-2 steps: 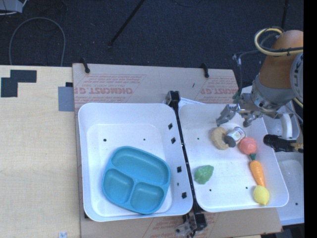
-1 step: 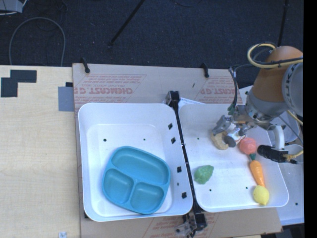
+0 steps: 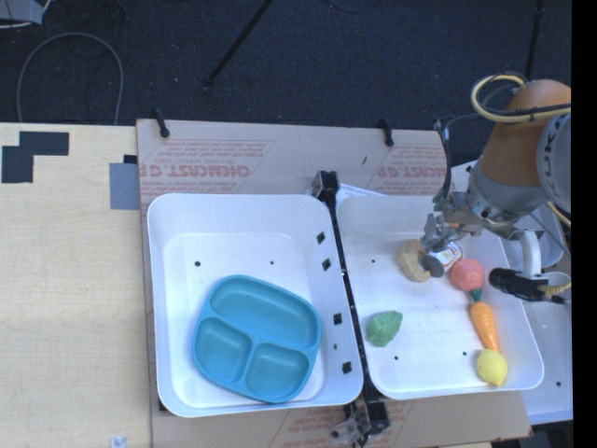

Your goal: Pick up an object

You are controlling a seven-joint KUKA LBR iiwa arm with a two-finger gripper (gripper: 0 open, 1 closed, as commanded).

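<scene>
Pincer: pincer (image 3: 438, 255) low in the right bin (image 3: 410, 381), upper middle of its floor, reaching in from the right edge; opening hidden by wrist hardware, cannot tell wide or narrow; nothing seen held.
Arm: grey arm (image 3: 522, 171) with the orange band above the wrist, over the right bin's upper right corner.
Nearest object: tan lumpy piece (image 3: 412, 261), just beside the pincer on its left, looks touching or nearly so; cannot tell which.
Second nearest: pink-red ball (image 3: 466, 274), just beside the pincer toward the lower right, apart from the tan piece.
Key relation: tan piece lies left of the pincer, toward the divider between bins; long axis runs roughly top to bottom of the bin, slightly slanted. Judgement: likeliest target, needs a small shift left before closing.
Other objects: orange carrot (image 3: 483, 325) near the right wall, long axis top to bottom; yellow lemon (image 3: 492, 368) at the lower right corner, just below the carrot; green leafy piece (image 3: 383, 328) lower left of the bin, near the divider, well apart from the pincer.
Left bin: left bin (image 3: 177, 215) carries a blue divided plate (image 3: 256, 337) toward its lower edge.
Bench: bench (image 3: 65, 278) light wood, both bins side by side on cardboard.
Progress: judgement, pick not yet made, approach stage.
Risk: judgement, tan piece and ball crowd the pincer; closing could nudge one away.
</scene>
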